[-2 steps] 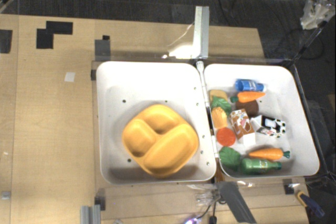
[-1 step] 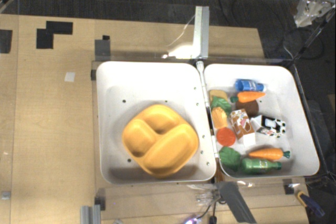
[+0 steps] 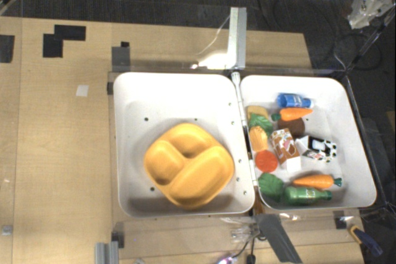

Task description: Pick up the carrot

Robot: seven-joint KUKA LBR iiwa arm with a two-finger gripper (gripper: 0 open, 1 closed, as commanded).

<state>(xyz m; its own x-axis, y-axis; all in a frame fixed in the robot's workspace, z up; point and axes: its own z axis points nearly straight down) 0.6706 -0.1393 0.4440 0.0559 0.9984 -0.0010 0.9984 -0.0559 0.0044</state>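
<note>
Your end effector (image 3: pixel 370 4) is sitting way off past the surface's far right corner, over the dark floor. It's too small and blurred here, so I can't tell whether it's released or clenched, but nothing orange is showing on it. It's well apart from both bins.

So I'm reading the task as not started: no approach yet, no grasp.

The carrot (image 3: pixel 315 181) is lying on its side near the front edge of the right bin (image 3: pixel 359 133), green end toward the right wall, just behind a green bottle (image 3: pixel 307 195). A second carrot-like piece (image 3: pixel 296 114) is lying near the bin's far edge, beside a blue can (image 3: pixel 292 100).

The left bin (image 3: pixel 130 133) is holding a yellow divided dish (image 3: pixel 189 164).

What's left is everything: reach, descend, close, lift.
</note>
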